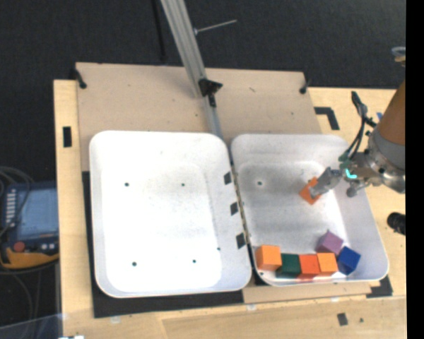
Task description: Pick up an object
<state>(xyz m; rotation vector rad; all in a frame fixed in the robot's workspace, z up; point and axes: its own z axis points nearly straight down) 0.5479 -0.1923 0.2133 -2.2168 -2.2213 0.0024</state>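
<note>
A small orange block lies tilted in the middle of the right white bin. My gripper hangs over the right side of this bin, its tip right at the orange block's upper right edge. Whether it is touching or gripping the block is not clear. Along the bin's front wall runs a row of blocks: an orange block, a green block, another orange block, a lighter orange one and a blue block. A purple block sits just behind them.
The left white bin stands beside the right one, with a low divider between them. A metal rail slants in from the top to the bins' back edge. A control pendant lies off the bench at the left.
</note>
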